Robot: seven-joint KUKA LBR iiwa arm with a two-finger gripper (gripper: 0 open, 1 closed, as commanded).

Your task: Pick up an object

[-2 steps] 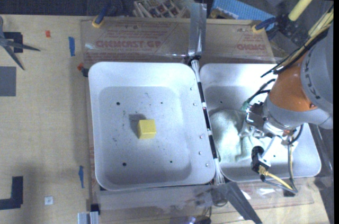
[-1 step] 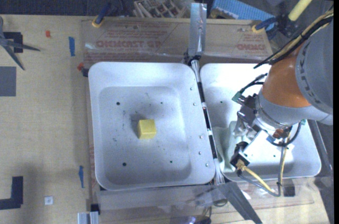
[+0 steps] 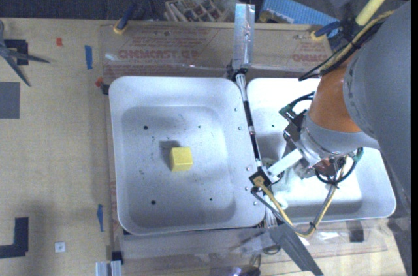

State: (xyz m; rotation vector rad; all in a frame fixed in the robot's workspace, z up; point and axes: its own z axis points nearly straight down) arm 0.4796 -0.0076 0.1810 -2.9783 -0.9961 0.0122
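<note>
Claw (image 3: 297,167) above smooth white bin (image 3: 372,206)

Bench (image 3: 52,157): light wood | two shallow white bins side by side, left bin (image 3: 124,98), right bin (image 3: 375,203) | flattened cardboard (image 3: 163,46) lies behind bins | blue tape strips (image 3: 88,57) on bare wood at left.

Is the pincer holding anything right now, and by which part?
Cannot be told: the pincer is over the right bin, its tips obscured. The yellow cube lies untouched in the left bin.
</note>
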